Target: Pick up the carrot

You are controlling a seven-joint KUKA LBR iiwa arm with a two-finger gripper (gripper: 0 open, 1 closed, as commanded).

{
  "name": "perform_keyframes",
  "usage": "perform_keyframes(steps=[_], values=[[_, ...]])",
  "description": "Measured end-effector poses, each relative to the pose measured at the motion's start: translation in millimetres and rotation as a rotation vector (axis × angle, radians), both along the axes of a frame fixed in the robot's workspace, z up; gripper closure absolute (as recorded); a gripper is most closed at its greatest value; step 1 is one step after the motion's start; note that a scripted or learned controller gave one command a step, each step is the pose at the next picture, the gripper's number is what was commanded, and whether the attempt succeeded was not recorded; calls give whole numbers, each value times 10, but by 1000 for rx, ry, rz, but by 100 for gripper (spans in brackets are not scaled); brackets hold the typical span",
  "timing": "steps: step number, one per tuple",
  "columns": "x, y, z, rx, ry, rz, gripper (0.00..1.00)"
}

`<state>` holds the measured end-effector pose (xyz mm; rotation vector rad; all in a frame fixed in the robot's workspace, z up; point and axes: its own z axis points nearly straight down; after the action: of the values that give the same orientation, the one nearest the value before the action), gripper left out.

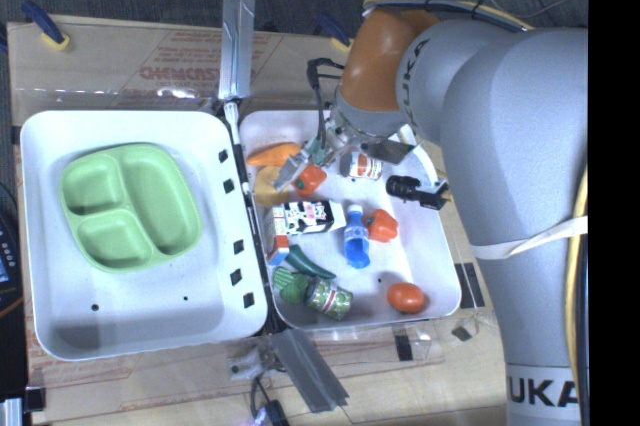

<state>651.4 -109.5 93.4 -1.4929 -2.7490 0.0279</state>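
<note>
The carrot (268, 155) is an orange, elongated piece lying near the left wall of the right bin (436, 259), toward its back. My gripper (301, 165) is down in that bin, right at the carrot's right end, beneath the orange band of the arm. A reddish-orange vegetable (312, 180) sits just under and to the right of the gripper. The arm's wrist hides the back of the bin behind the gripper.
The right bin also holds a yellow item (263, 183), a black-and-white carton (304, 216), a blue bottle (355, 241), a small bottle (365, 166), a red pepper-like piece (382, 226), a tomato (405, 296) and a green can (318, 295). A green divided plate (128, 204) lies in the left bin.
</note>
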Motion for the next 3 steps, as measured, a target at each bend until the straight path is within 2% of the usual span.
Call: perform_keyframes(steps=[1,2,3], values=[[37,31,109,1,-14,8,100],[63,-575,953,7,-23,-52,100],[58,-572,940,7,-21,-52,0]])
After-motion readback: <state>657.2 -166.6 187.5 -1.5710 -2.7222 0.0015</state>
